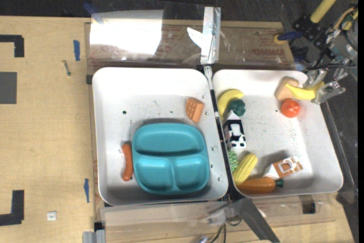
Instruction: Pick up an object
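My gripper (327, 87) hangs at the right bin's (318, 179) far right corner, up near the rim. I cannot tell how it is set, because the metal bits there are small and mixed up with wires.

Right beside it, at about 9 o'clock, is a little pile of toy food: a small yellow banana (301, 91) lying across a peach-colored block (284, 87), with a red tomato (290, 108) just under them at about 7 o'clock from me. The banana is the closest thing to me. Its long way runs from 10 o'clock to 4 o'clock, and its near tip almost touches my gripper. I think this is the one to grab, so I would need to slide a little toward 9 o'clock and come down across its thin middle.

The other toys are well apart from me, toward 7 and 8 o'clock: a bigger banana (227, 98), a cow (235, 136), a corn cob (245, 167) and a carrot (259, 185). The left bin (108, 122) holds a teal tray (169, 157).
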`<action>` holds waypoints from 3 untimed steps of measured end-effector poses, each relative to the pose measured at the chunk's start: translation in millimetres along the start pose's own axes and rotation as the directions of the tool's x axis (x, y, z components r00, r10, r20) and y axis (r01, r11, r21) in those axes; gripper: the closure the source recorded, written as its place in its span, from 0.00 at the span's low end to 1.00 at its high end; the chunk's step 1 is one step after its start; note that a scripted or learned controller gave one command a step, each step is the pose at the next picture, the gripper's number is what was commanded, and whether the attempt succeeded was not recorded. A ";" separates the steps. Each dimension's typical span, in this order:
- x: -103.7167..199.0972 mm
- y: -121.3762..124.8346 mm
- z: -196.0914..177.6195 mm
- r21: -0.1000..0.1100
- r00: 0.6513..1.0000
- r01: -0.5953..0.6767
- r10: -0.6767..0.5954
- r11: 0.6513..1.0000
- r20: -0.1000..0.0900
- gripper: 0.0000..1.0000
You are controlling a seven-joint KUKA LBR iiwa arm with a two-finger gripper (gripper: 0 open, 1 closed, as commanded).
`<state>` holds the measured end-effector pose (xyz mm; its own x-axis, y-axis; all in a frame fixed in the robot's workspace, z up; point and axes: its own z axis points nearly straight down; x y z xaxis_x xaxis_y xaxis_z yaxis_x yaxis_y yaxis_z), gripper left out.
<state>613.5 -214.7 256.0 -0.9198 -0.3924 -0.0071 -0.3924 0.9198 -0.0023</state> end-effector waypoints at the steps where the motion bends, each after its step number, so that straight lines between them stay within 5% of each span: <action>1: -37.5 -23.7 18.3 0.002 0.955 0.296 -0.296 0.955 0.002 1.00; 2: -53.6 -15.0 18.2 0.003 0.935 0.353 -0.353 0.935 0.003 1.00; 3: -48.4 -28.0 18.2 0.003 0.955 0.296 -0.296 0.955 0.004 1.00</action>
